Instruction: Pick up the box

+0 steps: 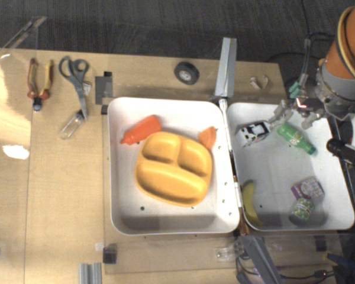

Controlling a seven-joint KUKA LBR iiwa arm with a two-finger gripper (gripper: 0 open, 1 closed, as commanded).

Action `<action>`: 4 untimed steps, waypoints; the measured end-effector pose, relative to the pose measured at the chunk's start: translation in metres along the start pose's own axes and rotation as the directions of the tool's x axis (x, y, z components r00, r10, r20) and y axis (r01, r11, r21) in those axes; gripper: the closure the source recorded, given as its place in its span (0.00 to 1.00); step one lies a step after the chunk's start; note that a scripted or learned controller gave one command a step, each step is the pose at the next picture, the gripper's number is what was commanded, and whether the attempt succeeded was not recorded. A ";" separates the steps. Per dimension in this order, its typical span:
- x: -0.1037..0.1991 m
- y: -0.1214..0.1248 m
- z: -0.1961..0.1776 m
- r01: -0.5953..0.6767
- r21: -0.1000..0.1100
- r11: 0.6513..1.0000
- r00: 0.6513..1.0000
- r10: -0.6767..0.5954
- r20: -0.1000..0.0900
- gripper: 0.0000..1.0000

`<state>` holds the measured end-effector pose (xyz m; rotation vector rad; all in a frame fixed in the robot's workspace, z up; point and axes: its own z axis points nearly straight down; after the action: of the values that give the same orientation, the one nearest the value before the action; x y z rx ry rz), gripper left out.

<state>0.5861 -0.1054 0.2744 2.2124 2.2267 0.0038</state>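
A small purple and white box (307, 188) lies in the right bin (272, 176), near its right wall. A small black and white carton (252, 132) sits at that bin's far left corner. My gripper (296, 115) hangs over the far part of the right bin, just above a green bottle (296, 138). Its two fingers (280, 113) stand apart, open, with nothing between them. The purple box is well in front of the gripper, and the carton is to its left.
A round green and purple item (302, 209) and a banana (248, 201) lie at the right bin's front. The left bin (121, 176) holds a yellow divided tray (174, 168) and two orange pieces (141, 129). Scissors (77, 78), pliers (38, 81) and a tape roll (187, 73) lie on the bench.
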 end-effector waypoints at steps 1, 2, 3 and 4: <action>-0.072 -0.017 0.145 0.099 0.001 0.995 0.995 -0.099 0.000 0.00; -0.101 -0.068 0.185 0.136 -0.009 0.991 0.991 -0.136 0.005 0.00; -0.100 -0.095 0.185 -0.071 -0.013 0.997 0.997 0.071 0.003 0.00; -0.102 -0.092 0.174 -0.069 -0.020 0.997 0.998 0.069 0.009 1.00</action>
<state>0.4950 -0.2079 0.1005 2.2726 2.1353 0.0156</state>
